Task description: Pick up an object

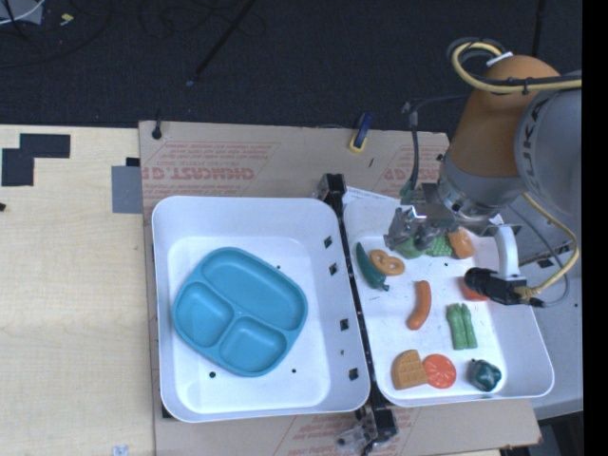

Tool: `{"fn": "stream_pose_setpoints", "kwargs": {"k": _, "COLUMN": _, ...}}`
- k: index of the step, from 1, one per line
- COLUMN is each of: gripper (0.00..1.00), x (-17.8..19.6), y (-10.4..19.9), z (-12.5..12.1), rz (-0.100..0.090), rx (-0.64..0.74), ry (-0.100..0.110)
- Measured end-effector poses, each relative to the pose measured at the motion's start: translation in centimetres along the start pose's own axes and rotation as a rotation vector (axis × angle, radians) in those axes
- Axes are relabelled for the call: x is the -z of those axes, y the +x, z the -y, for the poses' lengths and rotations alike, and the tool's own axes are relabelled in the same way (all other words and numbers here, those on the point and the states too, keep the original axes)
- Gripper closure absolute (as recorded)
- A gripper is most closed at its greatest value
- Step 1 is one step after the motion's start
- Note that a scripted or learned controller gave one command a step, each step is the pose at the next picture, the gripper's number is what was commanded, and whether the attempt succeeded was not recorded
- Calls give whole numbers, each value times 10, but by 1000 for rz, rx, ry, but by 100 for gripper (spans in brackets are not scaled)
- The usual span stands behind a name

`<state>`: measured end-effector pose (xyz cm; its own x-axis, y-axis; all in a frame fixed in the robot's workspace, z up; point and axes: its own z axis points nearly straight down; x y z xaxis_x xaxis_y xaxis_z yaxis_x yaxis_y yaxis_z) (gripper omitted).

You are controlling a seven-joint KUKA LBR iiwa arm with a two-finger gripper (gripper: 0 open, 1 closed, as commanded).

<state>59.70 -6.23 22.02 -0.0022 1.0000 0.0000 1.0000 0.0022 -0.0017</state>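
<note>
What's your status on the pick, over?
Gripper low at far end of right bin, over a green item; finger state unclear. Nothing seen held. Orange ring and sausage lie close by. Blue tray in left bin.

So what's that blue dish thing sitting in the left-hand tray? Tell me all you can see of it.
The blue plate is a divided dish, looking like smooth turquoise plastic, oval with rounded corners. Raised ridges split it into three compartments: one long one along its upper side and two smaller ones below. It lies flat and right side up, turned at a slant, near the middle of the left white bin, resting on the bin's floor. Nothing lies in it and nothing else touches it; the gripper is over in the right bin.
</note>
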Motion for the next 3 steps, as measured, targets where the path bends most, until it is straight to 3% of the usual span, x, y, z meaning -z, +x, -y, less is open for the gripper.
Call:
{"fn": "stream_pose_setpoints", "kwargs": {"k": 1, "gripper": 100, "x": 9, "y": 4, "z": -14, "rz": 0, "rx": -2, "ry": -1}}
{"fn": "stream_pose_setpoints", "kwargs": {"k": 3, "gripper": 100, "x": -1, "y": 18, "z": -15, "rz": 1, "rx": 0, "ry": 1}}
